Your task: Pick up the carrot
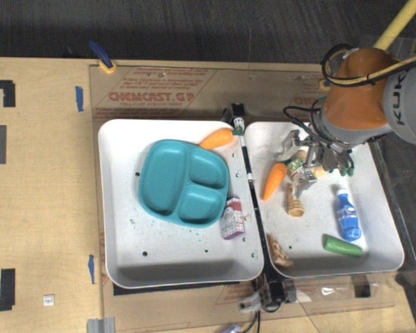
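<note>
Carrot [273, 180]: a tapered orange piece, smooth and plastic-looking, lying in the right bin [381, 252] close to that bin's left wall, slanted with its thick end up toward the far side and its point down toward the near side. A second orange carrot-shaped piece [216, 139] lies in the left bin [121, 255], at the far right corner, just past the rim of a teal divided plate [182, 182].

The plate is glossy, rounded at its corners, moulded into three compartments, and takes up the middle of the left bin. Beside its near right corner sits a small crumpled packet [232, 220] in white and purple, close to the bin's right wall.

Both bins are shallow white trays with rounded corners, their floors speckled with small dark spots, touching along a dark central seam.

In the right bin, the gripper [305, 166] hangs just right of the carrot, a tangle of metal and dark parts under the orange band; I cannot tell how its fingers stand or whether they hold anything. Just below it lies a small tan cork-like piece [295, 204]. Toward the right wall a blue bottle [347, 217] with a white cap lies lengthwise, and a green cylinder [342, 245] rests near the near right corner. A small brown lumpy object [280, 254] sits at the near left corner.
</note>
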Motion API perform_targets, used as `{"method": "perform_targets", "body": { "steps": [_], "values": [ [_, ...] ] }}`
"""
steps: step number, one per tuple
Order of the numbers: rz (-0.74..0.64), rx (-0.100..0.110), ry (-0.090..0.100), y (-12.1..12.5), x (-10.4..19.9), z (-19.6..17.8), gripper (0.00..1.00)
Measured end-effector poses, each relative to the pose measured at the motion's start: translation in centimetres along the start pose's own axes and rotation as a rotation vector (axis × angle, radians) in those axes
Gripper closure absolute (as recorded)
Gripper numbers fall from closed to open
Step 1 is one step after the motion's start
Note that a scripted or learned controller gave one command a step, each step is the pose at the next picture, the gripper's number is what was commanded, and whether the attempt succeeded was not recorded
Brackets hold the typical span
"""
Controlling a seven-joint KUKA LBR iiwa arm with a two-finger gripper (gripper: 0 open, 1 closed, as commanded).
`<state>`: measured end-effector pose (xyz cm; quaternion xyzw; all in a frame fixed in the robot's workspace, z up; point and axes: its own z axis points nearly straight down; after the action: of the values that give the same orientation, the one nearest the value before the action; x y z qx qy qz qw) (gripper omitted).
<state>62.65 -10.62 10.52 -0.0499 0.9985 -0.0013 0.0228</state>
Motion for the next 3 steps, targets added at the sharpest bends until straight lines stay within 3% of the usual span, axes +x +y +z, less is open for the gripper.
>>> {"method": "perform_targets", "body": {
  "steps": [1, 2, 3],
  "values": [
    [0.061, -0.003, 0.031, 2.0, 3.6, 1.3, 0.00],
    [0.060, -0.001, 0.015, 2.0, 3.0, 0.0, 1.00],
    [0.060, -0.002, 0.016, 2.0, 3.0, 0.0, 0.00]
  ]
}}
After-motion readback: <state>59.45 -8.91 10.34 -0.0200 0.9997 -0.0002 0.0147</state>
